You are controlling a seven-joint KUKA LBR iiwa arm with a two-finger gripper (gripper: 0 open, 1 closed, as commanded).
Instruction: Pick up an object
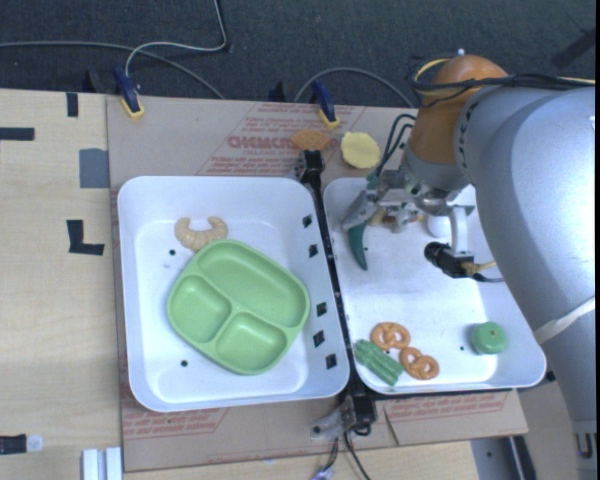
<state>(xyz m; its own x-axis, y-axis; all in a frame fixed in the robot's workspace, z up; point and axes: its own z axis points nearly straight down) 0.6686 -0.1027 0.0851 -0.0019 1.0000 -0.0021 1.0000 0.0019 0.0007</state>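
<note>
Hand (pixel 380 211) low at upper left of right bin (pixel 435 298), just above a dark green pepper (pixel 357 245); fingers look spread, nothing between them. Grasp step, not yet made. Next: drop onto pepper, close, lift. Pretzels (pixel 404 348), green cap (pixel 488 339) at lower right; green tray (pixel 238 306) in left bin (pixel 145 298).

Divided plate (pixel 238 306) in left bin (pixel 140 268); pretzels (pixel 405 348), perhaps, in right bin (pixel 400 278).
</note>
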